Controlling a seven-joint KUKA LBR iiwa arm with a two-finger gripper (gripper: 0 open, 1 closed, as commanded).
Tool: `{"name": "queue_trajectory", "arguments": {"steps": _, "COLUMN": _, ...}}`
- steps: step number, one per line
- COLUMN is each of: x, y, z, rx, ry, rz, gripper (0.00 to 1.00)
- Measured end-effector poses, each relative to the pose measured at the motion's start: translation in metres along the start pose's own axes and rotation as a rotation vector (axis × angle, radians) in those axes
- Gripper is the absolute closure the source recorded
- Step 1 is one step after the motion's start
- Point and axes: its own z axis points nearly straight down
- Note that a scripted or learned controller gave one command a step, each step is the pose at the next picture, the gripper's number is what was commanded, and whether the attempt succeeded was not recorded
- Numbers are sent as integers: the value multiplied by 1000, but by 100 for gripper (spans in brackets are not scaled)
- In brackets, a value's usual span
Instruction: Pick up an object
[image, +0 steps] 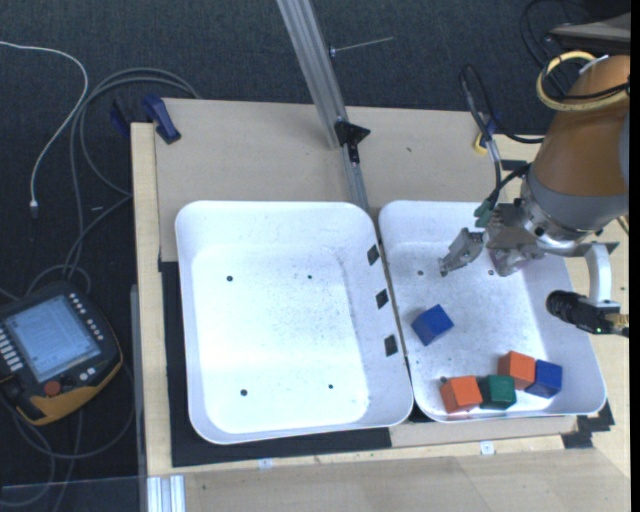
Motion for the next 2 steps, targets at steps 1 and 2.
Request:
{"name": "queue_trajectory", "arguments": {"steps": 1, "x": 1, "y": 1, "z": -11, "rx": -3, "ry": 0, "rz": -2, "gripper": 100}}
{"name": "queue_trajectory", "arguments": {"steps": 2, "x": 1, "y": 1, "z": -11, "rx": -2, "ry": 1, "rz": -1, "gripper": 0}}
